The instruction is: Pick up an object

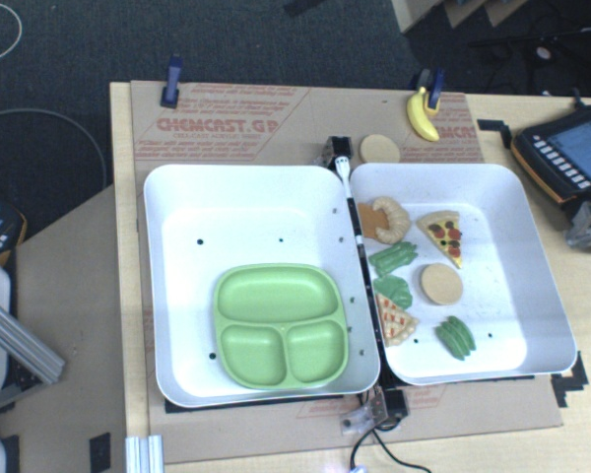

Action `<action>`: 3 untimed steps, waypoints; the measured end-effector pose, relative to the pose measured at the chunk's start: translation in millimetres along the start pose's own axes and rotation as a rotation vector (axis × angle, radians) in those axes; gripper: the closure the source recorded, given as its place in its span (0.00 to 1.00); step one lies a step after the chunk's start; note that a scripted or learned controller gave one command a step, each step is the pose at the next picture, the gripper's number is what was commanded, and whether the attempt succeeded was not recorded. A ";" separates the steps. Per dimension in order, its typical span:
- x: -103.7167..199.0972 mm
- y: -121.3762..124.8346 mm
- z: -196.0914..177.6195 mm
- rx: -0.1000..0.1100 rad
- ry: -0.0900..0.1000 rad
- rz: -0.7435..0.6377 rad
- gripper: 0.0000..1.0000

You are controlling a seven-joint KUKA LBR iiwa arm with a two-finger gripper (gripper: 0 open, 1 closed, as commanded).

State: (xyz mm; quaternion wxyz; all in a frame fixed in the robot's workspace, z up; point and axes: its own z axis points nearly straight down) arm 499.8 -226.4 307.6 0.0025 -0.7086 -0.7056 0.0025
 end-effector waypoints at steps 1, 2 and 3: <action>4.6 62.5 77.6 -0.002 0.003 -0.008 1.00; 2.1 -23.1 116.4 0.002 0.004 0.001 1.00; 83.3 32.9 200.2 -0.001 0.006 -0.013 1.00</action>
